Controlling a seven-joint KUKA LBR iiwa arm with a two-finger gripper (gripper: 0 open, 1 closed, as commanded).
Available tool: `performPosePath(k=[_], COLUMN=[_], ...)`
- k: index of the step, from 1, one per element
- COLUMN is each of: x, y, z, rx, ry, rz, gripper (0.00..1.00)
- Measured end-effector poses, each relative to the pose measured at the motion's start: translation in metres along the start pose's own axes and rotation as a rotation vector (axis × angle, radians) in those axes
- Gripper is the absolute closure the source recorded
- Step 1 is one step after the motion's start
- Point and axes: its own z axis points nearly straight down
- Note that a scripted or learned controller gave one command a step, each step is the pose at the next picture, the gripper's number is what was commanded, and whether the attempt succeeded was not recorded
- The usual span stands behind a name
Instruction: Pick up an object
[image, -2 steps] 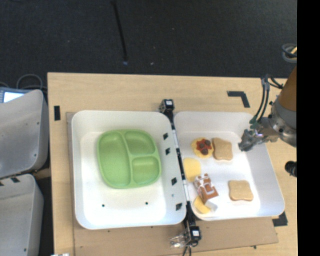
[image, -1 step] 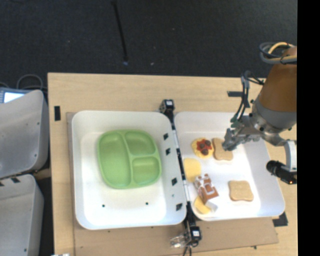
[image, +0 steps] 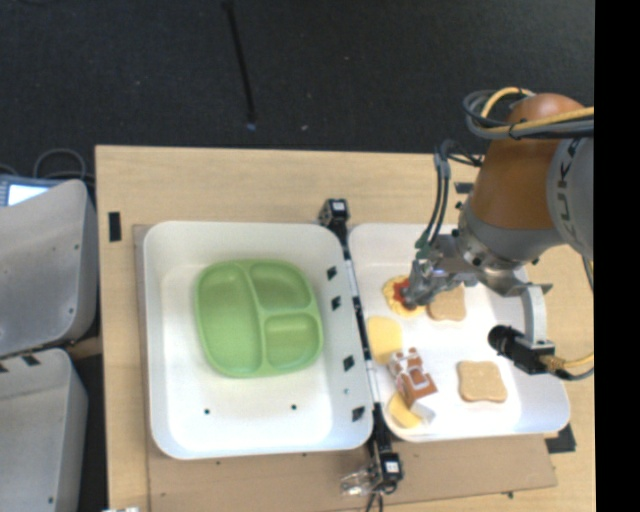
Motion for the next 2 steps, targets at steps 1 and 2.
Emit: performPosePath(k=[1, 2], x=[0.057, 0.115], y=[-0.005, -0.01], z=[-0.005, 0.0], rx=[0.001, 0.003], ry=[0.0, 0.001], rz=[0.0, -0.001], gripper=[1.0, 1.0])
